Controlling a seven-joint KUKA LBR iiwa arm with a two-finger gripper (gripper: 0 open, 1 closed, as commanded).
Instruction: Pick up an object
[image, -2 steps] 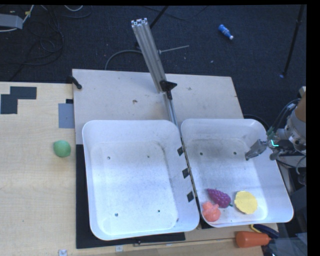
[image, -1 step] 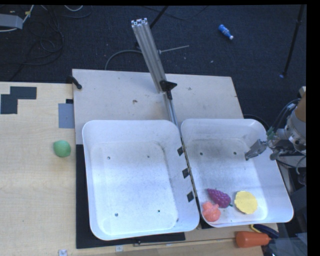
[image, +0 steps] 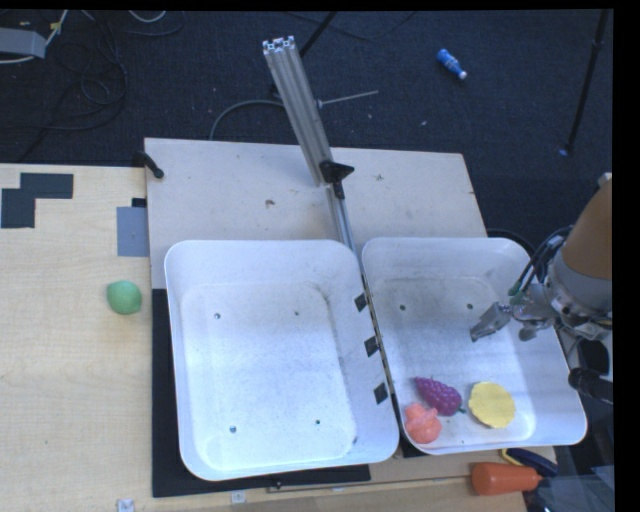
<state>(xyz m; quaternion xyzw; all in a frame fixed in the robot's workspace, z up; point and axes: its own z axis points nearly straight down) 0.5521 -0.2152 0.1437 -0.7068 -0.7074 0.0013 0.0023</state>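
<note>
Dark carpet floor (image: 480, 110) with loose cables (image: 90, 60). Pale wood table (image: 60, 350) at left, beige board (image: 250, 190) under the bins, slanted aluminium extrusion post (image: 300, 110).

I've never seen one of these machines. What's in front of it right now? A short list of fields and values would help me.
arm: enters from the right, above the right bin
end effector: over the right bin's middle, apart from the items
right bin contents: purple grape bunch, orange-pink item, yellow round piece, all near the front edge
left bin: white, shallow
outside the bins: green ball on the wooden surface at left
</note>
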